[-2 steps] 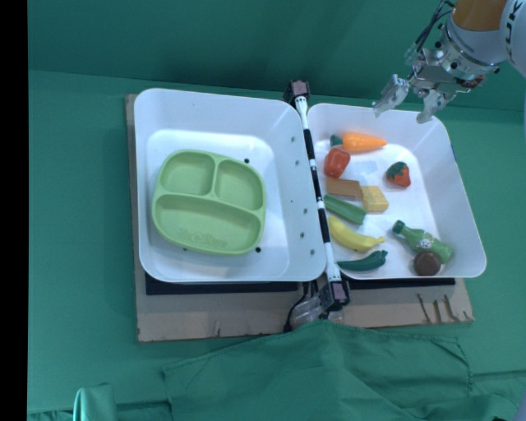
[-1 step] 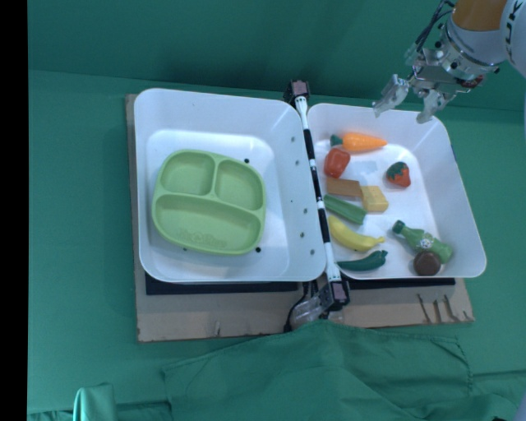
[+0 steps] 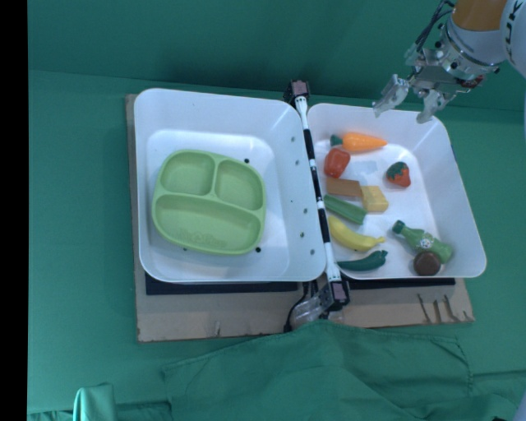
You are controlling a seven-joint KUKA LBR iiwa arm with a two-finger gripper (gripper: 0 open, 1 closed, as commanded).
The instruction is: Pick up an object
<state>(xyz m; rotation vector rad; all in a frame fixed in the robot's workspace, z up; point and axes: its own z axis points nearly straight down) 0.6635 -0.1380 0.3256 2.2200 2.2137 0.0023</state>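
- Your pincer (image 3: 410, 99) hangs above the far edge of the right bin (image 3: 462, 215), its two fingers spread apart with nothing between them.
- The arm (image 3: 477, 20) enters from the far right corner, its orange band at the frame's top.
- In the right bin you see the toy foods: a carrot (image 3: 362, 141) at the far side, just near of the pincer.
- A red pepper (image 3: 337, 162) lies near-left of the carrot; a strawberry (image 3: 399, 173) sits to the right, apart from both.
- A brown block (image 3: 344, 187) and a yellow block (image 3: 375, 199) touch at mid-bin.
- A cucumber (image 3: 344, 210) lies just near of the blocks, a banana (image 3: 354, 237) beside it, and a green chilli (image 3: 362, 261) at the near wall.
- A green bottle (image 3: 422, 240) lies tilted at the near right, touching a brown round piece (image 3: 426, 263).
- The left bin (image 3: 283, 173) holds a green divided plate (image 3: 210, 201).
- Both bins rest on the bench (image 3: 74, 205), draped in green cloth.
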